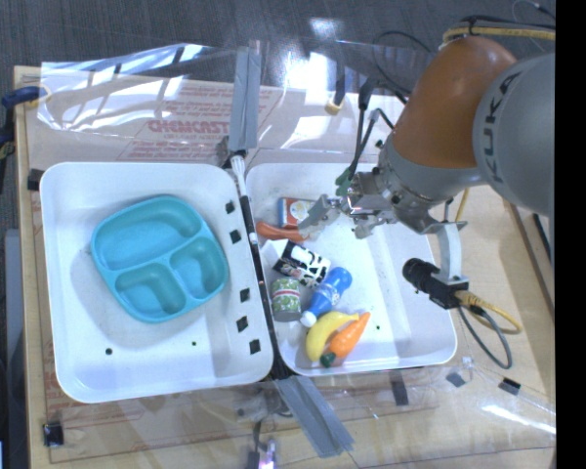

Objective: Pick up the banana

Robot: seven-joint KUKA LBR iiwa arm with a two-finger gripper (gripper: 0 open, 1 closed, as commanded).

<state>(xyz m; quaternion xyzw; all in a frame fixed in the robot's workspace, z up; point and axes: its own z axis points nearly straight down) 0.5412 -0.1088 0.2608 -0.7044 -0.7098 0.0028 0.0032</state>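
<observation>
With gripper (324, 213) hovering spread and empty near the right bin's (425, 335) far edge, best lowered squarely over the banana (324, 332) at the near edge, clear of the touching carrot (350, 334).

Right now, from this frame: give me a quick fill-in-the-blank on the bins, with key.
1. The banana lies in the ____ bin as the camera sees it.
2. The orange carrot lies ____ the banana, at the bin's near edge.
3. The left bin holds a blue ____ with three compartments.
4. The gripper is above the right bin, near its ____ end.

Missing words: right; against; tray; far
</observation>
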